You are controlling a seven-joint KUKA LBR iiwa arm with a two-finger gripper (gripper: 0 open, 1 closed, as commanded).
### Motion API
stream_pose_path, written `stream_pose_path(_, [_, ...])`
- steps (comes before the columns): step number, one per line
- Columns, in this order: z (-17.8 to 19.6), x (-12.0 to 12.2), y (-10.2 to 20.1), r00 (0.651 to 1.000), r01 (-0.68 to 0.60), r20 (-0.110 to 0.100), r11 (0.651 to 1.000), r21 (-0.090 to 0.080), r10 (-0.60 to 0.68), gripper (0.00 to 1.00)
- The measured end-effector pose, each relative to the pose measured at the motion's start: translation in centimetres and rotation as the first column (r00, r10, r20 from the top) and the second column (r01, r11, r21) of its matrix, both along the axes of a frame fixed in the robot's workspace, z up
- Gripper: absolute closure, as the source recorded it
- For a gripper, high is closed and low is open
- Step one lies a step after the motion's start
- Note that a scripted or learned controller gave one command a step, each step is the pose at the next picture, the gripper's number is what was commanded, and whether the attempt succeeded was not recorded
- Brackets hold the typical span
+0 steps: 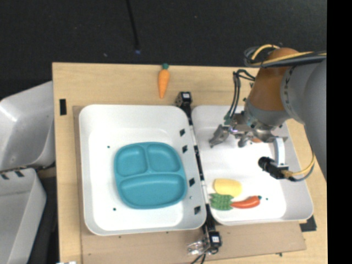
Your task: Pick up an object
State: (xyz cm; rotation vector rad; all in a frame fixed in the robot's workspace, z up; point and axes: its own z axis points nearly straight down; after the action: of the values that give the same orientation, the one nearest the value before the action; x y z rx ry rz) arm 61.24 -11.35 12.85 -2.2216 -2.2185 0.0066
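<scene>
In the right bin [291, 202] lie a yellow lemon-like piece [227, 187], a green leafy piece [221, 202] and a red chili pepper [246, 202], bunched near the bin's front left. My gripper [230, 138] hangs over the back part of the same bin, well above these pieces, its fingers spread open with nothing between them. A blue divided plate [149, 175] rests in the left bin [99, 213]. An orange carrot [163, 81] lies on the bench behind the left bin.
A row of black clips [190, 147] marks the divider between the bins. A black cable end [272, 167] hangs from the wrist over the right bin. The wooden bench edge [66, 147] runs along the left.
</scene>
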Motion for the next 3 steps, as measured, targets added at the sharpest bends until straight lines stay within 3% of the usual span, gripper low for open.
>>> stream_pose_path(1, [-2.9,0.0,-0.1,1.000,0.001,0.003,1.000,0.000,-0.001,0.00])
stream_pose_path(2, [-1.6,0.1,-0.2,1.000,0.005,0.008,1.000,0.000,-0.005,1.00])
stream_pose_path(3, [4.1,0.1,0.6,1.000,-0.004,0.011,1.000,0.001,0.004,1.00])
